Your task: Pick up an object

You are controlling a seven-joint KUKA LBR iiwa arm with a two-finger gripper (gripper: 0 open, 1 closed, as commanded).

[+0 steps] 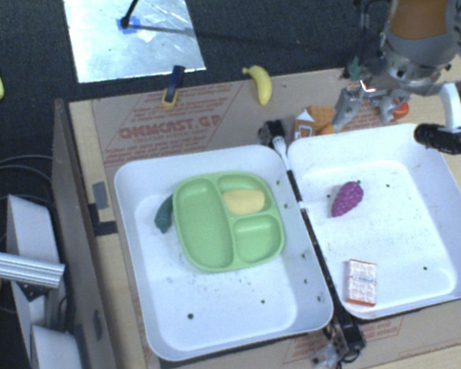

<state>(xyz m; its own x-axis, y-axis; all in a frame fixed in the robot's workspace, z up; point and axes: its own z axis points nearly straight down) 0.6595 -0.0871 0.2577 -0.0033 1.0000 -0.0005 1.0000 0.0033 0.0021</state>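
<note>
My gripper point(369, 109) hangs over the back rim of the right bin point(454, 212), near its far corner. It stands open with nothing between its fingers. Below it, in the right bin, a purple bunch of grapes point(346, 197) lies near the middle. A small orange and white box point(361, 281) rests nearer the front. The left bin point(162, 322) holds a green divided plate point(221, 233) with a yellow piece point(245, 200) in one compartment. A dark green item point(164, 213) lies against the plate's left side.
A banana point(260, 83) lies on the cardboard behind the bins. An orange object point(317, 118) sits just behind the right bin, left of the gripper. A yellow clip point(171, 88) and a silver sheet point(133, 29) are farther back.
</note>
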